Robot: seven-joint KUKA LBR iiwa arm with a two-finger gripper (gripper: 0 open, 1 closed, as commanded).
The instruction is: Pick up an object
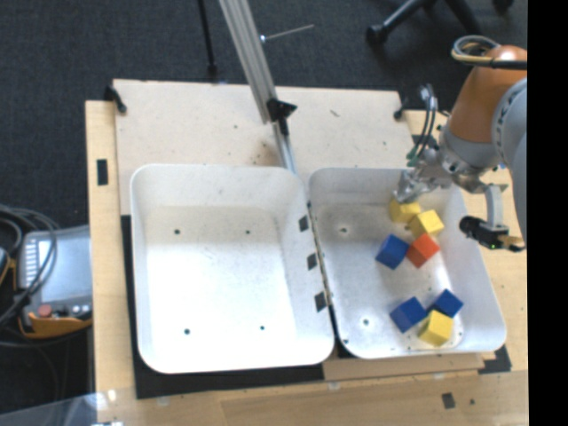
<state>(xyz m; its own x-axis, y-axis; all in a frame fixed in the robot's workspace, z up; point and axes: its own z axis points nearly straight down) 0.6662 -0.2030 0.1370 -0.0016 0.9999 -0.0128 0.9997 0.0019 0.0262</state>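
Blocks, matte and hard-edged, scatter my smooth white right bin (479,327); my hand (410,187) hangs over a yellow cube (402,210) at its far side, grip state unclear.

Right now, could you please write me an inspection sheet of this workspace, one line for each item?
Surface: wooden bench bearing left bin and right bin, side by side.
Job's things: seven blocks in the right bin: three yellow, three blue, one red.
Clutter: nothing seen.
Grippers: gripper low at the upper yellow block; grasp cannot be told.
Cables: thin cables along the wrist; bundle on the floor, left.
Surroundings: slanted aluminium rail, chair base, pendant.
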